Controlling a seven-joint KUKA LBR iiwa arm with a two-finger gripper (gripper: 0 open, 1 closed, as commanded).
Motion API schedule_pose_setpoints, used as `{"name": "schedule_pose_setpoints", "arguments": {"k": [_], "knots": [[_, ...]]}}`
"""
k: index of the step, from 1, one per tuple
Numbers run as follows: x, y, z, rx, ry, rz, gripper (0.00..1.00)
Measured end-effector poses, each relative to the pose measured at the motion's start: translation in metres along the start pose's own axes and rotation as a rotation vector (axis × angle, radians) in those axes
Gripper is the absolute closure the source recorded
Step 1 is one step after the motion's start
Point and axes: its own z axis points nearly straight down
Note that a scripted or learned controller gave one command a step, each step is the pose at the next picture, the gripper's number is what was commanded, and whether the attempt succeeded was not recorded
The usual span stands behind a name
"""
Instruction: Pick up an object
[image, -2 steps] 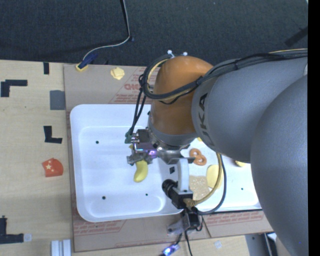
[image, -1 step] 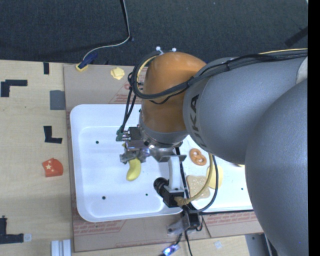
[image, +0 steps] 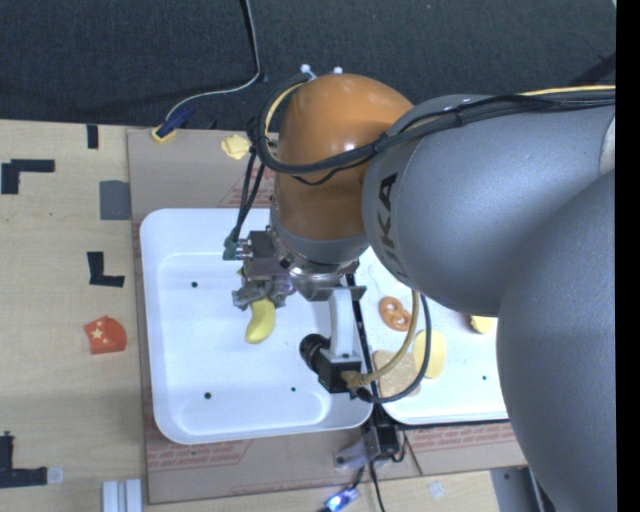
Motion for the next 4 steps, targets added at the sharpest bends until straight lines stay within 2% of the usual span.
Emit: {"name": "schedule_pose_setpoints", "arguments": {"k": [1, 2, 3, 4], "knots": [[-0.006, -0.013, -0.038, -0.001, 0.001, 0.000, 1.00], [-0.043, -0.013, 0.010, 0.005, -0.003, 0.006, 1.00], [-0.035, 0.068, 0.014, -0.005, -0.002, 0.002, 1.00], [-0.012, 0.031, 0.025, 0.003, -0.002, 0.001, 1.00]]}}
